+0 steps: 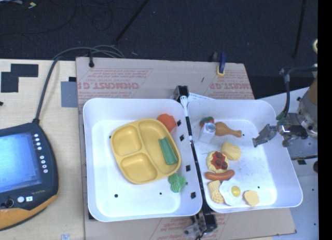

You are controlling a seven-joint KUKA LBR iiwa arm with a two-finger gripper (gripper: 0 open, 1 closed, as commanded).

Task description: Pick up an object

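- Carrying everything, the surface [129,80] is a flat board of printed cardboard, with the two bins set side by side on it so the arm can reach both.
- Left bin [101,130]: shallow, white, smooth plastic with rounded corners. It keeps a yellow tray [136,153] with three compartments lying tilted; a green stick [168,150] rests in its right-hand compartment.
- An orange ball [167,121] touches the tray's upper rim, and a knobbly green toy [177,182] sits just below the tray.
- Right bin [282,182]: same make, holding the toy food that the task offers for picking. A drumstick [228,129], a small clear cup [208,131], a corn cob [231,151], a sausage [219,175], a fried egg [233,191] and other glossy plastic pieces cluster toward its left half.
- The pincer [267,135] hangs over the right bin's upper right part, well apart from the food and holding nothing. I cannot tell how far open it is.
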